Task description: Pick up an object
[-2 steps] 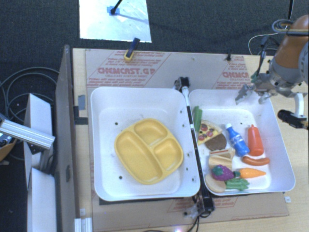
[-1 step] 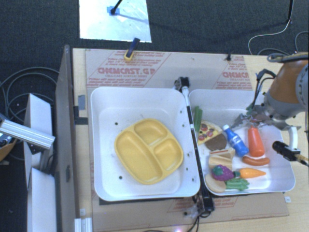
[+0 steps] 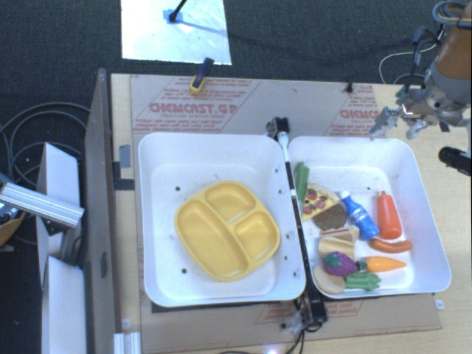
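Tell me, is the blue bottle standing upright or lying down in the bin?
Lying down. The blue bottle rests on its side in the right bin, white cap pointing to the upper left, between the pizza slice and the red bottle.

We see an evenly and brightly lit scene, with light falling from above. The 2 shallow white plastic bins (image 3: 221, 153) come close to washing out, their walls losing detail. A shiny silver sheet on the dark floor (image 3: 175, 19) throws back a pale blue glare. Shadows are soft and short: a faint one lies under the yellow 3-part plastic tray (image 3: 226, 229). The dark carpet (image 3: 51, 35) reads grainy. Overall sharpness is modest; the printed red lettering on the cardboard worktop (image 3: 193, 108) is slightly blurred.
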`<state>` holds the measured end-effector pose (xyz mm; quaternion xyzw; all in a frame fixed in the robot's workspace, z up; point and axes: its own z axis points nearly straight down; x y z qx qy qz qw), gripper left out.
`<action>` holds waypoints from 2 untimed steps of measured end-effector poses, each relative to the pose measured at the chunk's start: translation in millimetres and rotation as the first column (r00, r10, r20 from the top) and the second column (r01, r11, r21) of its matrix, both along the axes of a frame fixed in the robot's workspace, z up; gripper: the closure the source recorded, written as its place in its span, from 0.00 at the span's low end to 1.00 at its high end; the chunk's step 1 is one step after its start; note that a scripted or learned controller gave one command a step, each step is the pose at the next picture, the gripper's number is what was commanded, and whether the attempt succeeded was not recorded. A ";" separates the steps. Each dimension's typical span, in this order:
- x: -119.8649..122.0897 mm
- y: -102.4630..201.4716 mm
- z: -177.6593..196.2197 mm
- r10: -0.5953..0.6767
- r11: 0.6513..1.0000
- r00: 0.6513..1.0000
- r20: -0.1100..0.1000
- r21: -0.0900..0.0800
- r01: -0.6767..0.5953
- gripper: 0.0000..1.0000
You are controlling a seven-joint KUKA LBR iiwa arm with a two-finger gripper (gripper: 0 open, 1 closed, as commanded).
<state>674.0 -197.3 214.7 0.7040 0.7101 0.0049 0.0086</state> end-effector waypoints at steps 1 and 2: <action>-85.2 48.0 -116.1 -0.007 1.000 1.000 -0.030 0.010 0.007 0.00; -101.0 12.7 31.1 -0.010 1.000 1.000 -0.005 -0.001 0.010 0.00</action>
